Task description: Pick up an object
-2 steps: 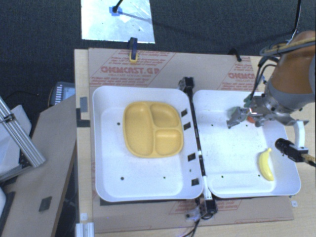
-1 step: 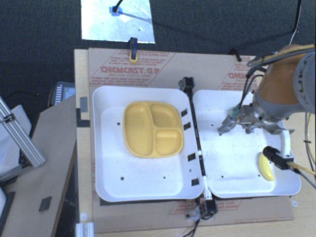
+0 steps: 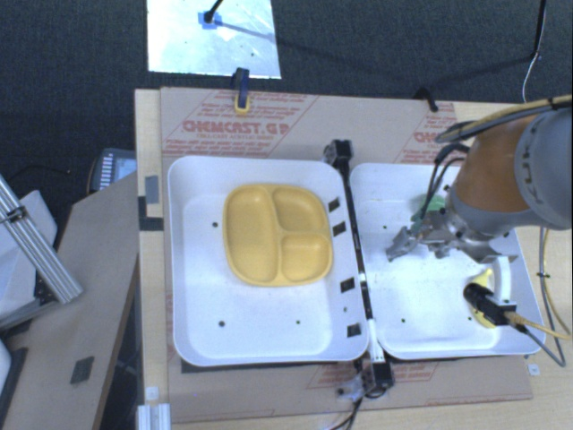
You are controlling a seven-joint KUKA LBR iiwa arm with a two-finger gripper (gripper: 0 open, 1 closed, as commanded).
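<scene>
White bins (image 3: 206, 330) sit on brown board (image 3: 295, 124) over dark carpet (image 3: 403, 25); pincer (image 3: 398, 245), opening unclear, above right bin (image 3: 421, 325).

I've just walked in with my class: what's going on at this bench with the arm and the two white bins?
A robot arm reaches in from the right over the right bin. Its gripper sits low above the bin's bare white floor, towards the left side. Whether it has gripped anything cannot be told from here. A small green thing pokes out beside the wrist, partly hidden. A yellow divided plate lies alone in the left bin, well away from the gripper.
</scene>
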